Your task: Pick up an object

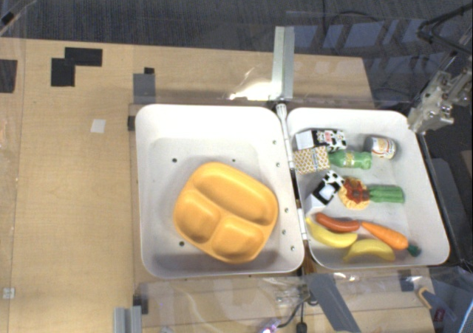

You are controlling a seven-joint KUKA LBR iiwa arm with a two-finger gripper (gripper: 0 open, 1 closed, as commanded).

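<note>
A small part of the robot (443,99) appears at the right edge, just outside the right bin's far corner. It is a pale, silvery-grey metal assembly of angular brackets and thin struts, with lighter highlights on its flat faces. Dark cables run near it. Finer detail such as screws or markings is too blurred to tell.

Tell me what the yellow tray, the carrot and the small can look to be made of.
Yellow tray: probably moulded plastic, smooth with a soft sheen and rounded compartments.
Carrot: likely toy plastic, uniform glossy orange.
Small can: possibly metal with a printed label, though too small to be sure.
</note>
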